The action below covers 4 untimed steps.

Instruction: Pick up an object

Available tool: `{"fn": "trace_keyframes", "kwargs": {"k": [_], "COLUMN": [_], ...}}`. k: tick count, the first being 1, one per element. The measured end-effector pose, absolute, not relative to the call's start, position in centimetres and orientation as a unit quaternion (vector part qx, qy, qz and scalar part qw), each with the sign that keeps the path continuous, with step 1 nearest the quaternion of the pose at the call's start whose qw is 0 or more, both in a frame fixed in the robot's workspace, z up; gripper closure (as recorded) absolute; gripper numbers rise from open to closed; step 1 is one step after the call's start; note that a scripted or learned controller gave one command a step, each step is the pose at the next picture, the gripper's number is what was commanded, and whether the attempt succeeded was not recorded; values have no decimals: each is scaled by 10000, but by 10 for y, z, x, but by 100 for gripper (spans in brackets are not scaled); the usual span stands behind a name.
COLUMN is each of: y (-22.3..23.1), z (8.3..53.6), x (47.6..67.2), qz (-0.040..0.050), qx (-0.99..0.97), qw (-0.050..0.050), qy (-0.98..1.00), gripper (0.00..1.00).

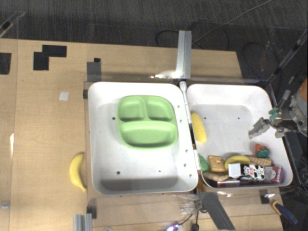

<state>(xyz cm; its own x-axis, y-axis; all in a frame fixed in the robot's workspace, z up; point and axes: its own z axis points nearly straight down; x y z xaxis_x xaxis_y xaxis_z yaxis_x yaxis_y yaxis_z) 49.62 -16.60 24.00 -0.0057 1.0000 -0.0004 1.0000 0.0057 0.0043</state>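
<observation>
A loose banana (77,171) lay on the desk (43,129) outside the left bin (98,129), which held a green divided plate (146,121). In the right bin (226,105), corn (198,127) lay along the left wall, apart from the clutter (245,169) at the near edge. The end effector (269,127) hovered by the right wall, fingers spread, pinching nothing. Corn seemed the cleanest target: approach straight down, jaws straddling its narrow width.
</observation>
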Motion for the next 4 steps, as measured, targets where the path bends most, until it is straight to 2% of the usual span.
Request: {"fn": "trace_keyframes", "kwargs": {"k": [1, 2, 3, 4], "y": [-172, -112, -96, -151], "z": [200, 98, 90, 89], "x": [494, 490, 597, 642], "qz": [13, 39, 54, 22], "qx": [6898, 6978, 6783, 6576], "qw": [19, 40, 62, 38], "qy": [7240, 7163, 7348, 7534], "gripper": [0, 0, 0, 0]}}
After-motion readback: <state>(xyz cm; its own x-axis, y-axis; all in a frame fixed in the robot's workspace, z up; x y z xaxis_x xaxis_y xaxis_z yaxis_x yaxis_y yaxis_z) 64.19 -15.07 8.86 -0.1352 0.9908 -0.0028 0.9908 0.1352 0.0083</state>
